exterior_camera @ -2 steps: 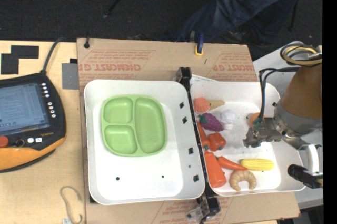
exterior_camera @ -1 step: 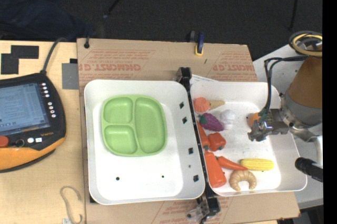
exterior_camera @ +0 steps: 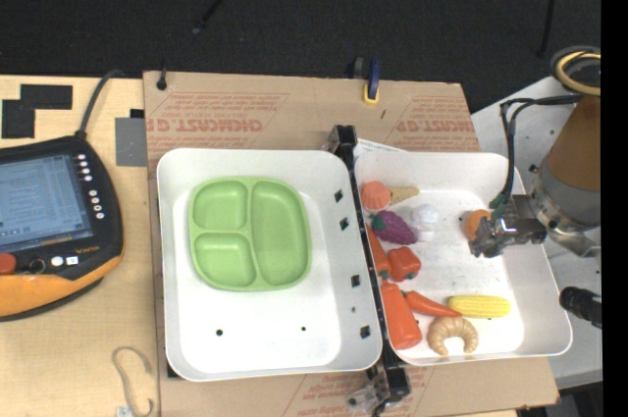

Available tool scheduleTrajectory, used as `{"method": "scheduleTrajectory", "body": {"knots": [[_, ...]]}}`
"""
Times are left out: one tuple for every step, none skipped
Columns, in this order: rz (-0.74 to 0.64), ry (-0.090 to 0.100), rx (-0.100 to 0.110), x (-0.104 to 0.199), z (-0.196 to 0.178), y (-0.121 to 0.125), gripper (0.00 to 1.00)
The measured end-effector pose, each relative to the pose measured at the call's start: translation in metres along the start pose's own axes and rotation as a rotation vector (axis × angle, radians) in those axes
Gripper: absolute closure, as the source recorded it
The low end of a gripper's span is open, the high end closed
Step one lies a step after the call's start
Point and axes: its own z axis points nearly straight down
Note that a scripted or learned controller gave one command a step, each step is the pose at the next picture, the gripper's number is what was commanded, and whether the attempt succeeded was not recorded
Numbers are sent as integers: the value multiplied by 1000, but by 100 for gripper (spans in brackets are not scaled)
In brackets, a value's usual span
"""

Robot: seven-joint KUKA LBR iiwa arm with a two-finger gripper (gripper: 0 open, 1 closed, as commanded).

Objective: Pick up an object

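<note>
The arm (exterior_camera: 574,170) enters from the right edge of the frame and reaches down over the right bin (exterior_camera: 530,332), with its gripper (exterior_camera: 486,236) low in that bin's right-centre part. A small orange object (exterior_camera: 475,222) sits right at the gripper's tip, touching or just beside it; whether it is between the fingers cannot be told, and the fingers' spread cannot be made out either. The other toy foods lie to the left of and below the gripper. A purple grape bunch (exterior_camera: 394,227) and an orange-pink piece (exterior_camera: 376,195) sit near the bin's upper left, with a cone-shaped piece (exterior_camera: 404,194) just beside them. A red pepper (exterior_camera: 402,262) lies lower, along the left wall, and a large carrot (exterior_camera: 399,315) lies below it. A yellow corn cob (exterior_camera: 480,306) and a croissant (exterior_camera: 452,335) rest in the lower part of the bin, well apart from the gripper. The left bin (exterior_camera: 196,337) holds a green divided plate (exterior_camera: 249,234) in its upper half. A teach pendant (exterior_camera: 49,224) lies at the left edge of the frame.
</note>
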Motion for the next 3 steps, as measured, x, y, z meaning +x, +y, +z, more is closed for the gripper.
{"method": "scheduleTrajectory", "body": {"knots": [[-2, 1, 1, 40, -4, 30, 100], [-2, 1, 3, 86, -2, 40, 100], [-4, 1, 1, 139, -4, 70, 100]]}}
